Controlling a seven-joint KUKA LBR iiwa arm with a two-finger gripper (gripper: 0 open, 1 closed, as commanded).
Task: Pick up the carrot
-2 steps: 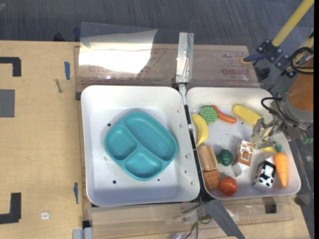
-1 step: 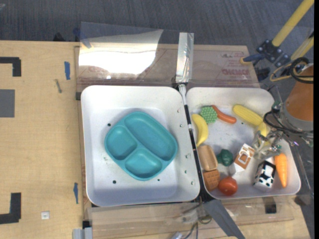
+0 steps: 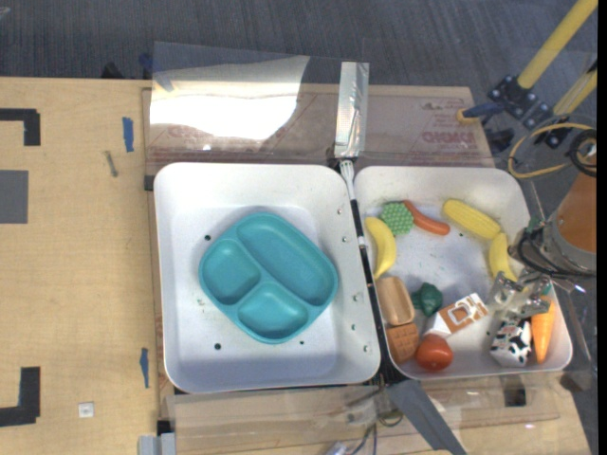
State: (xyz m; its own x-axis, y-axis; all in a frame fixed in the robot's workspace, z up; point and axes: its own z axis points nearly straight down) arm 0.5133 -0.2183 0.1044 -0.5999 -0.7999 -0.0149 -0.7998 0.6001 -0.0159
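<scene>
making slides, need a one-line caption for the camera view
Gripper low in the right white bin beside the orange toy carrot; teal divided plate in the left bin.

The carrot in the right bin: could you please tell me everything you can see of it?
The carrot is a small orange piece, smooth like plastic, lying near the right wall of the right bin toward its near corner. It lies roughly lengthwise along that wall. A black-and-white toy lies right beside it on the left, and the gripper hangs just above and left of it. Its top end is hard to make out.
</scene>
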